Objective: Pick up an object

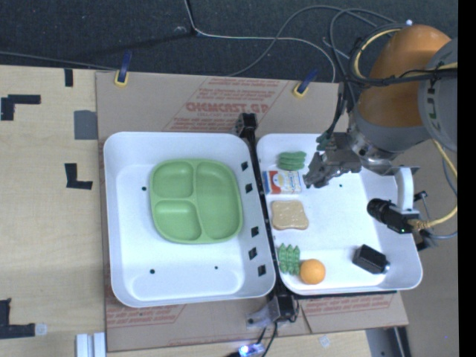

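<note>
The right bin (387,281) holds a green ridged item (292,159) at its far left, a small white carton with red and blue print (284,181), a slice of toast (289,215), a green leafy piece (288,256), an orange (312,271) and a black block (370,259). My gripper (318,173) hangs over the far part of this bin, just right of the carton and the green ridged item. Nothing shows between its dark fingers.
The left bin (126,274) holds a green divided plate (196,200). A black divider with clips (256,199) runs between the bins. Cables (312,28) trail behind the bench, and a black camera fitting (390,214) sticks out over the right bin's right side.
</note>
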